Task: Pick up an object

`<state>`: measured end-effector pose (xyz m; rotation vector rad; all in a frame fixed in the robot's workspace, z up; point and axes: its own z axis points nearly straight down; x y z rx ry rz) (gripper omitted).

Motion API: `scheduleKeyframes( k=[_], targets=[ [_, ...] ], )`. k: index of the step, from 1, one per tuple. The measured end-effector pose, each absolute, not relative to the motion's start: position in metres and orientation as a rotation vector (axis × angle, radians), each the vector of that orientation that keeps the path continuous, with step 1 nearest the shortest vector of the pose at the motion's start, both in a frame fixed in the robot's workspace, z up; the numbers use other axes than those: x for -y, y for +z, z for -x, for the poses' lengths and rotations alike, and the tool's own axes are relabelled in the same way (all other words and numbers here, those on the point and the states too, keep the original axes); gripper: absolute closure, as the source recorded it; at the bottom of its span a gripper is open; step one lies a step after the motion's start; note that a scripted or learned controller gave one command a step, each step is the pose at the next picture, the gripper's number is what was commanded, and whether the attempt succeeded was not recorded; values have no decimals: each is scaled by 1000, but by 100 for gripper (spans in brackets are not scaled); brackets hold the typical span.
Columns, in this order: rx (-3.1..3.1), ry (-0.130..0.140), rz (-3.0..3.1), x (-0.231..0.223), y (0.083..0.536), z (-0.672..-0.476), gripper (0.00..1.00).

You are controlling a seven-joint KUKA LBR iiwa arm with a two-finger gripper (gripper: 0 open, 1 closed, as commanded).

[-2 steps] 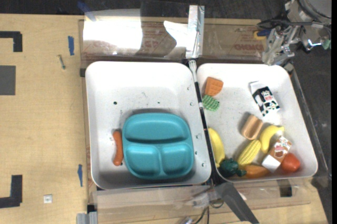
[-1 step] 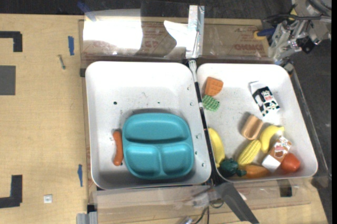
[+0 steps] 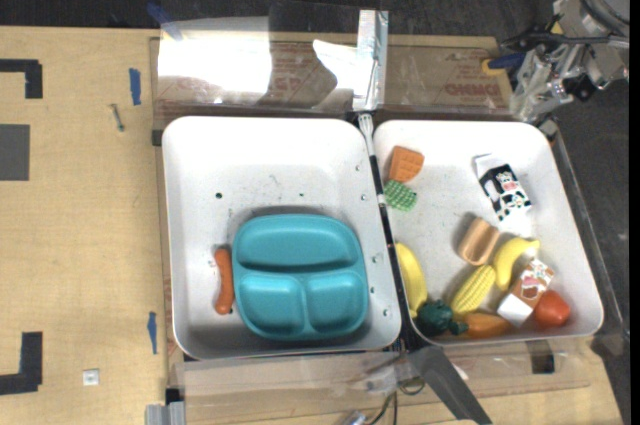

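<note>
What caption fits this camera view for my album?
Gripper above toy-filled right bin; teal divided plate in left bin.

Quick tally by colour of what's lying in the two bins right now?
Teal: 1, divided plate
Orange or red: 4, sausage, waffle piece, carrot, tomato
Yellow: 3, banana, corn, second banana
Green: 2, knit piece, broccoli
White: 2, milk carton, small carton
Tan: 1, cup
Total: 13

Teal tray [image 3: 298, 288] in left bin [image 3: 190, 153], toy food in right bin [image 3: 570, 203], jaws [image 3: 540, 93] perhaps beyond it.
</note>
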<state>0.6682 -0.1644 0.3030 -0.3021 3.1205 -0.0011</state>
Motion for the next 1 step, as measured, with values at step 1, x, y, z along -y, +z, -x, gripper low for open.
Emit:
scheduleKeyframes(
  k=[1],
  targets=[
    [-3112, -1, 390, 176, 293, -668, 100]
  ],
)
